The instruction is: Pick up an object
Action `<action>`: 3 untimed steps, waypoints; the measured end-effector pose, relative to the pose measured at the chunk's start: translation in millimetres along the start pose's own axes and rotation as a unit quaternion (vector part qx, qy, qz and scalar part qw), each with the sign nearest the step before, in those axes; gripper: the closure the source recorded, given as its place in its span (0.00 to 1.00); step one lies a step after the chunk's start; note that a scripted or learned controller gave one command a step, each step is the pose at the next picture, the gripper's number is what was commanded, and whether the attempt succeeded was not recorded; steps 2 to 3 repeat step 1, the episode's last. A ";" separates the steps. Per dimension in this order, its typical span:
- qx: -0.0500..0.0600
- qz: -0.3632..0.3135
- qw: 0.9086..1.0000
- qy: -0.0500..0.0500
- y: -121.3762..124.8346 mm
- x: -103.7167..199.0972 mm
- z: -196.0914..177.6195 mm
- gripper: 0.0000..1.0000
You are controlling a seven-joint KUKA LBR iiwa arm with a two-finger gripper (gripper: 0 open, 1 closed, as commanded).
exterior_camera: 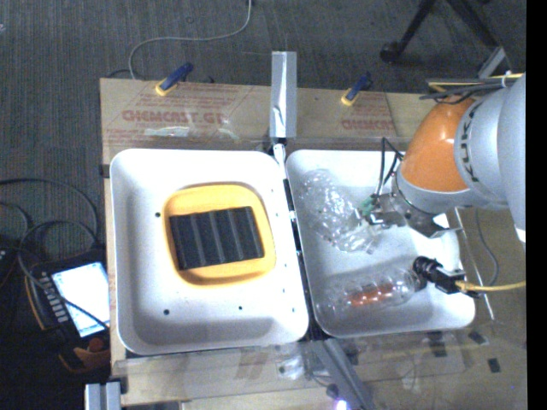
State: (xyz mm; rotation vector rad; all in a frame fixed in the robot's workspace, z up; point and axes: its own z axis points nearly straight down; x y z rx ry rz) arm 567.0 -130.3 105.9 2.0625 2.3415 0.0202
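Two clear plastic bottles lie in the right bin [444, 314]. One crumpled bottle [333, 212] lies in the bin's upper left part. The other clear bottle [372, 293], with something reddish inside, lies along the bin's front. A yellow-rimmed object with a dark ribbed top [220, 233] sits in the left bin [137, 254]. My gripper [380, 214] reaches down into the right bin at the crumpled bottle's right end, under the orange-banded wrist [440, 161].
A wooden board [205, 114] with two blue-and-yellow clamps lies behind the bins. A metal post [283, 92] rises between them at the back. A black cable plug [432, 272] hangs over the right bin's right side. A lit screen [73, 293] sits on the floor at left.
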 end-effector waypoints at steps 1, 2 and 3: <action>0.016 -0.013 1.000 -0.001 62.2 28.2 -75.6 1.00; 0.016 -0.013 1.000 -0.001 62.2 28.2 -75.6 1.00; 0.016 -0.013 1.000 -0.001 62.2 28.2 -75.6 1.00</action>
